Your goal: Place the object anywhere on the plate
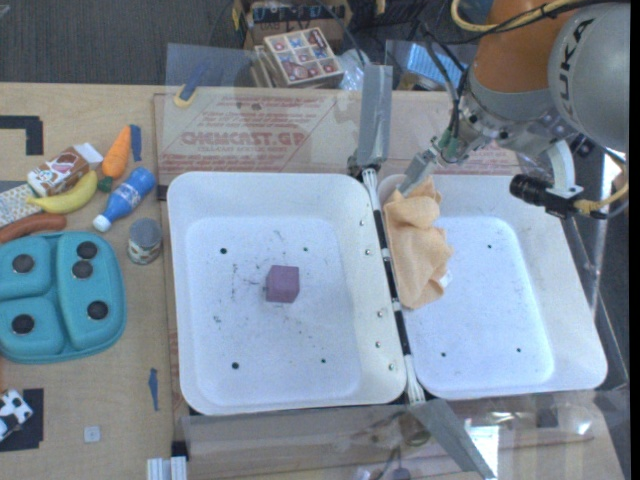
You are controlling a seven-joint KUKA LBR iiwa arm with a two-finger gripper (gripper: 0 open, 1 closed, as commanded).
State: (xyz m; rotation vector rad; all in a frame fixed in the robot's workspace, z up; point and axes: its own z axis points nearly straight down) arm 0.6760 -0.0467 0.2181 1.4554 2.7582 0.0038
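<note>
the gripper [428,171] pinches the top of a tan cloth [417,248], which hangs along the right bin [520,338]'s left edge. it's probably lifted for carrying. a purple cube [282,284] sits mid left bin [200,218].

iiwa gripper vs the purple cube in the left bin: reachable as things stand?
Probably yes. The purple cube sits alone and uncovered mid-floor in the left bin. The gripper is over the right bin's back corner, at the top of a tan cloth it may need to shed first.
</note>
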